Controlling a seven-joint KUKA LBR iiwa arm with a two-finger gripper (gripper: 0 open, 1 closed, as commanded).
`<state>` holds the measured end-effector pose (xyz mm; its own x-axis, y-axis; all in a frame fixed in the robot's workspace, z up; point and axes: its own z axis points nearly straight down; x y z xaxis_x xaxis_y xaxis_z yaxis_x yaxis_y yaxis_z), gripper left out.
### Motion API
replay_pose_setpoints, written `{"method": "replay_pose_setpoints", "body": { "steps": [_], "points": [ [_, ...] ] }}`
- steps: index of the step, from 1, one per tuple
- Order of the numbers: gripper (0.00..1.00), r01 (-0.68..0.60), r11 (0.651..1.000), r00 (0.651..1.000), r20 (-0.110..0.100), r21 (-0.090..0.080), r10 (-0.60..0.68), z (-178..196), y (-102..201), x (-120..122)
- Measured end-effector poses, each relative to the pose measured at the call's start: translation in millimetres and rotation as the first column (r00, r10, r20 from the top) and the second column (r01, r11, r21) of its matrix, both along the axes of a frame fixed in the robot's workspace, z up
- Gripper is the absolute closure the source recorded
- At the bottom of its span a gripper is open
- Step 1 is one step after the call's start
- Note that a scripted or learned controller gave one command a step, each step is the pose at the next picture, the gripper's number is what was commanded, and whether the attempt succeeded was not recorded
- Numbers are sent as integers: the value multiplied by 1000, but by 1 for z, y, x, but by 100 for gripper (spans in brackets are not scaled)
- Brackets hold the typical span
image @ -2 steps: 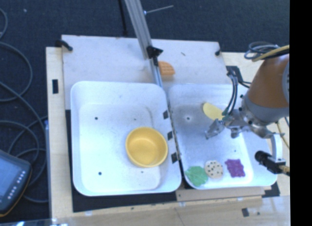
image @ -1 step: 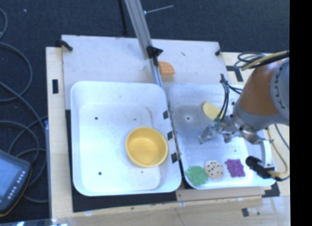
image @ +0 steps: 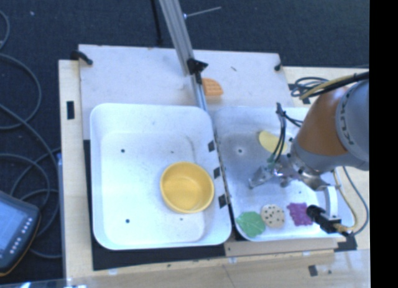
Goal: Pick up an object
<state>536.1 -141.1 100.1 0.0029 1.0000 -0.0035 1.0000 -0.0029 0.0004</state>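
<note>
In the right bin [image: 239,128], my gripper [image: 266,178] hangs low over the bare middle of the floor. A pale yellow piece [image: 268,139] lies just behind it, partly covered by the arm. Along the bin's front wall lie a green leafy item [image: 250,223], a round speckled cookie [image: 272,216] and a purple item [image: 299,213], all a short way in front of the gripper. Nothing is visibly held.
A yellow bowl [image: 186,186] sits upright in the left bin [image: 112,131], near its front right. An orange object [image: 212,88] lies on the board behind the bins, beside a slanted metal post [image: 177,25]. Cables hang off the arm at the right.
</note>
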Motion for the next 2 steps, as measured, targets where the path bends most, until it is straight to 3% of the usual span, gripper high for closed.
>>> {"method": "replay_pose_setpoints", "body": {
  "steps": [1, 2],
  "points": [
    [100, 5, 1000, 1000, 5, 3, -5, 12, 1, 1],
    [100, -7, 1000, 1000, 6, 3, 7, 55, 1, 6]
  ]
}}
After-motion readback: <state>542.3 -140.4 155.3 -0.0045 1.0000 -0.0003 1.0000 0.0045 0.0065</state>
